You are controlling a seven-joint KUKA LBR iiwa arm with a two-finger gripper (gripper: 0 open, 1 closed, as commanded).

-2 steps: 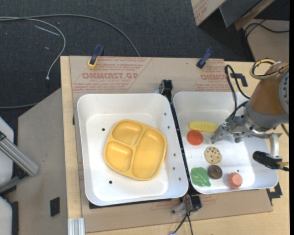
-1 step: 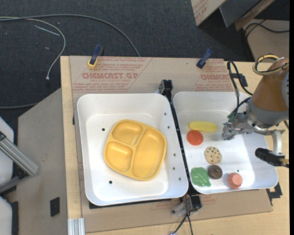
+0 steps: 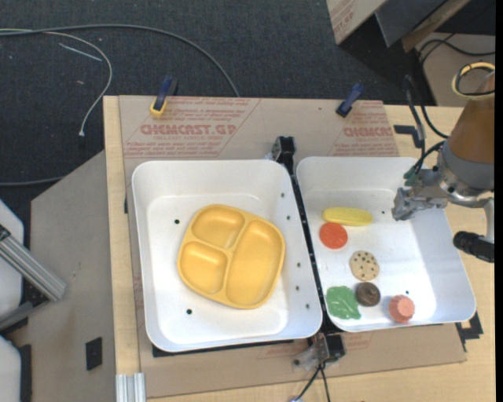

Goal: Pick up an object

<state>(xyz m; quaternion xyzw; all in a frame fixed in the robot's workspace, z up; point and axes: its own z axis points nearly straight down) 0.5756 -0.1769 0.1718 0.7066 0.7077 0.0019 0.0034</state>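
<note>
Yellow divided plate fills left bin; right bin holds toy foods.

"What surrounds the work area?"

"A dark speckled carpet covers the floor, with thin white cables trailing across it at far left."

"And the furniture?"

"A brown cardboard sheet printed with red lettering tops the bench, held by two blue clamps along its far edge. A cardboard box sits at far right. Light is even."

Two white bins (side by side), one yellow divided plate, six small food toys.
</note>
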